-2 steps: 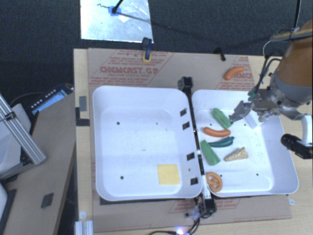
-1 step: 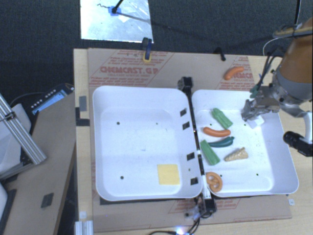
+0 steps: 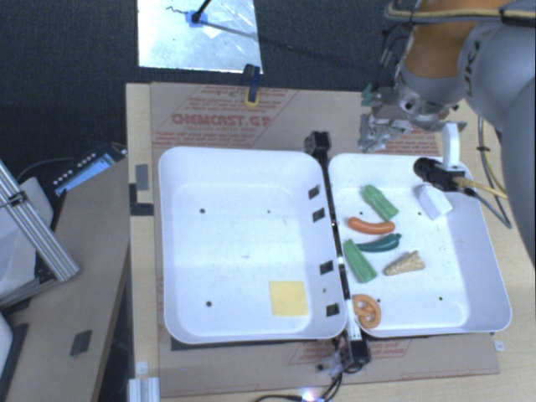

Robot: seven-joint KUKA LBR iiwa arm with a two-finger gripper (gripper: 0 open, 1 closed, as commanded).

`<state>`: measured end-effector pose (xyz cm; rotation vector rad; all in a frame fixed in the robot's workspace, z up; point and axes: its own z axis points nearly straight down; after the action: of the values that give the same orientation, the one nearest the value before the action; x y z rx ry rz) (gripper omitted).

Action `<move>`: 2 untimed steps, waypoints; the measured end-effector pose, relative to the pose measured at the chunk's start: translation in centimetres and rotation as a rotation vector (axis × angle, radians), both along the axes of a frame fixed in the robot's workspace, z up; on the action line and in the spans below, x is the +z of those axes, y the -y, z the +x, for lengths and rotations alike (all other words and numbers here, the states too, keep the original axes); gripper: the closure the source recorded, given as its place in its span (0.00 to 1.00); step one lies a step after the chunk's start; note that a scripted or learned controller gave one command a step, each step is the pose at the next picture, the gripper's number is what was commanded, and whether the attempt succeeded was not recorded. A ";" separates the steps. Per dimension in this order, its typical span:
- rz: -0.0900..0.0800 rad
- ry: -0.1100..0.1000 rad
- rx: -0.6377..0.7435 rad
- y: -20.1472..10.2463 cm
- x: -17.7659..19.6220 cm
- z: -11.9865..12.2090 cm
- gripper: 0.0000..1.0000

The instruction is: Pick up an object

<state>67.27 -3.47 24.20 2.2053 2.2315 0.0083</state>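
Note:
The right bin (image 3: 469, 258) holds several small toy foods: a light green piece (image 3: 378, 201), an orange sausage (image 3: 370, 225), a dark green pod (image 3: 378, 244), a green block (image 3: 359, 262), a tan wedge (image 3: 404, 264), a pretzel (image 3: 366, 310) and a white block (image 3: 434, 202). A yellow square (image 3: 288, 298) lies in the left bin (image 3: 209, 182). My gripper (image 3: 374, 137) hangs above the far edge of the right bin, well above the objects, with nothing seen between its fingers.
The grey arm with its orange band (image 3: 456, 23) fills the upper right. A black fitting with a yellow cable (image 3: 444, 176) juts over the right bin's far corner. Black clips (image 3: 318, 145) sit along the divider between bins. A shiny sheet (image 3: 199, 23) lies beyond the bench.

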 end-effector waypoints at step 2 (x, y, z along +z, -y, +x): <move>0.000 0.005 -0.003 -5.5 0.2 -0.1 1.00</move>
<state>67.21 2.06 24.44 2.2065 2.2256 0.0140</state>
